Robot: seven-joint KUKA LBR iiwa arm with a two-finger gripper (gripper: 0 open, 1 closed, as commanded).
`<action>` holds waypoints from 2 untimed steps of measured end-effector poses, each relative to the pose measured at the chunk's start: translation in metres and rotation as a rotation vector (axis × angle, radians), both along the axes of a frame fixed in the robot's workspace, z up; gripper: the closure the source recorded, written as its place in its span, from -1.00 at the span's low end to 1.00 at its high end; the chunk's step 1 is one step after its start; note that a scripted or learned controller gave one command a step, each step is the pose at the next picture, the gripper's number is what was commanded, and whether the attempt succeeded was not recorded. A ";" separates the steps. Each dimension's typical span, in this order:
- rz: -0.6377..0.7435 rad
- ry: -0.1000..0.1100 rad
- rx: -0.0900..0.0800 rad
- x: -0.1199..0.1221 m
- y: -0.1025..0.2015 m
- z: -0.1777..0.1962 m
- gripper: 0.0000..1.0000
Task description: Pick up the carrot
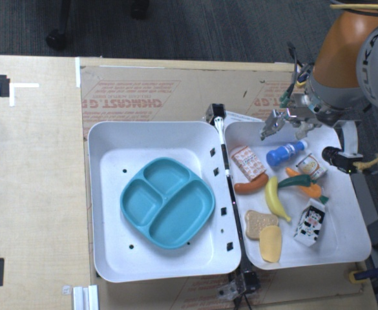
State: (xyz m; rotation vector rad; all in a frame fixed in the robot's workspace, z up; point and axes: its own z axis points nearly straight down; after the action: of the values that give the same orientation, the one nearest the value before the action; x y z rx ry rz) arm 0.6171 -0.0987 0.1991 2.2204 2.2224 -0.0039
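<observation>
The carrot (303, 185) is lying in the right bin (357, 237), its orange body peeking out beneath a green pepper-like piece (295, 181) that is overlapping it; its long axis is running roughly left to right across the view, tilting slightly downward toward the right, where a small green top is showing near the milk carton (310, 223). Which end is the tip is hard to make out because of the overlap. The gripper (282, 123) is hovering over the far edge of the right bin, above the blue bottle (284, 153); its metal fingers (271, 125) are showing a gap between them, so it is standing spread, with nothing between them and touching none of the items. The carrot is sitting nearer the camera than the gripper and a little to the right, well apart from it, with the blue bottle and a small jar (310, 166) lying between. A yellow banana (276, 199) is curving just left of the carrot, beside a sausage (251, 185). In the left bin (105, 173), a blue divided plate (168, 203) is resting.
</observation>
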 end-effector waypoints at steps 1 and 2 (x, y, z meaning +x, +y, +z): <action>0.041 0.002 0.002 -0.051 -0.054 -0.100 -1.00; 0.037 -0.002 0.000 -0.050 -0.055 -0.090 1.00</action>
State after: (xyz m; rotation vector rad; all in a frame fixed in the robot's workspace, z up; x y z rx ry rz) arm 0.5672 -0.1534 0.1088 2.1782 2.2620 -0.0017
